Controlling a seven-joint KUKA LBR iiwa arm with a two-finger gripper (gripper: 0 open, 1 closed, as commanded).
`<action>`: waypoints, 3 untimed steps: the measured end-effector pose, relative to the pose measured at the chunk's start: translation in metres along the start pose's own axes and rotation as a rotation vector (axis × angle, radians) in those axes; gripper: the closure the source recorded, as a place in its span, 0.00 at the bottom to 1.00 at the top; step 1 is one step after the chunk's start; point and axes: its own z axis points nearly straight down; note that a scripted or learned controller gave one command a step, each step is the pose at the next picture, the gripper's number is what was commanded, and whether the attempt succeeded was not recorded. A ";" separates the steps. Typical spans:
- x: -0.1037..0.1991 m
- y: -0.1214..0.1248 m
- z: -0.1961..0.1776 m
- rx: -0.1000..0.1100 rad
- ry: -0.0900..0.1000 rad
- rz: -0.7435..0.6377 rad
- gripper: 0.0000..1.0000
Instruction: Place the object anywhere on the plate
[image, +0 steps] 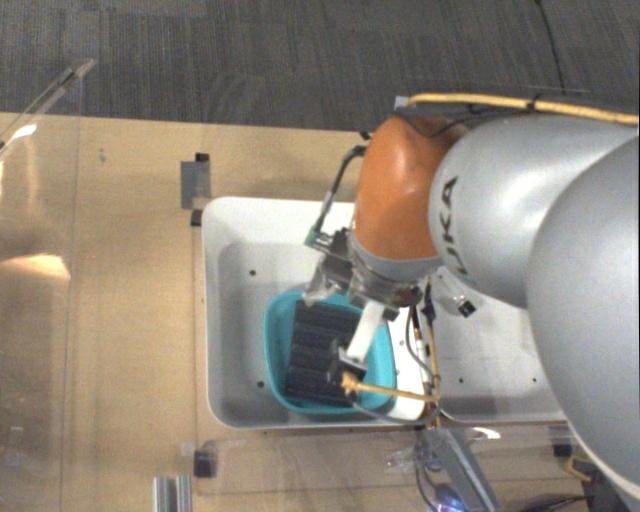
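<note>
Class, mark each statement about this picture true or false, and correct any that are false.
1. The plate is blue-green. True.
2. The plate lies on the bare bench. False: it lies inside the white bin.
3. The arm reaches over the bin that holds the plate. True.
4. The band above the arm's wrist is green. False: the band is orange.
</note>
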 end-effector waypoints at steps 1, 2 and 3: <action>-0.087 0.012 -0.107 -0.007 0.003 -0.044 0.00; -0.086 0.014 -0.119 -0.013 0.007 -0.047 1.00; -0.120 0.027 -0.200 -0.011 0.004 -0.105 1.00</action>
